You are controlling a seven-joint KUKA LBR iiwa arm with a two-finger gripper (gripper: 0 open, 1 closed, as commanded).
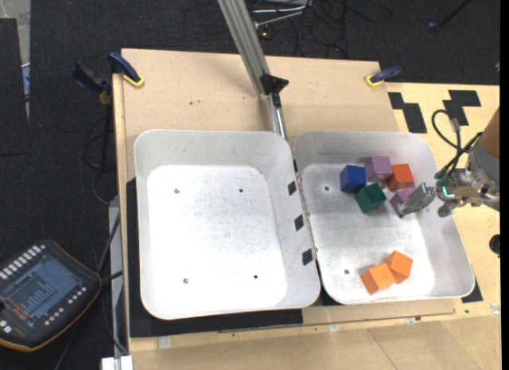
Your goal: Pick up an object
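Two white bins side by side on desk (334, 74). Right bin (445, 281) holding blocks: blue (353, 177), green (371, 197), purple (379, 167), orange (402, 175) clustered near far end; second purple block (407, 198) just beside pincer (420, 201). Two orange blocks (388, 271) near front, touching. Pincer low over right bin; opening and hold impossible to tell. Left bin (151, 201) bare white.
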